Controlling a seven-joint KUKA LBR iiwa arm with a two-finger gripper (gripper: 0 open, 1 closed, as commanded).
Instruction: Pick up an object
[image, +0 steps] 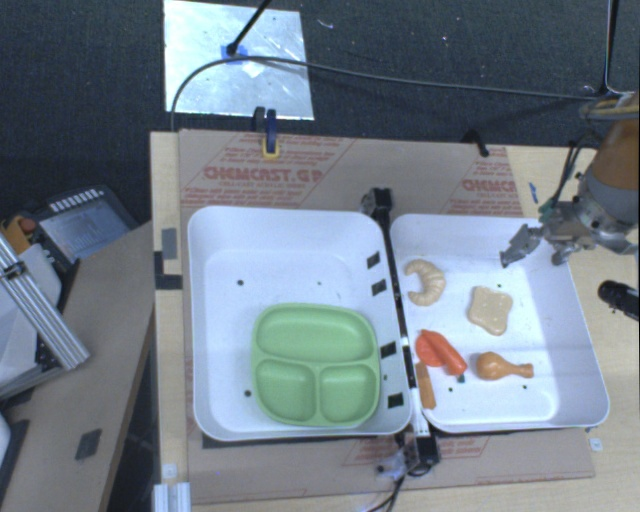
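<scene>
Camera view shows my claw (537, 248) spread wide and holding nothing, over the right bin's (580, 340) far right corner. Croissant (426, 281), bread slice (490, 310), carrot (440, 352) and drumstick (500, 368) lie untouched; the pick hasn't started, I judge.

A divided plate (315, 362) lies in the left bin (215, 260); a croissant (427, 281), bread slice (490, 310), carrot (438, 350) and drumstick (500, 368) lie in the right bin (570, 400).
</scene>
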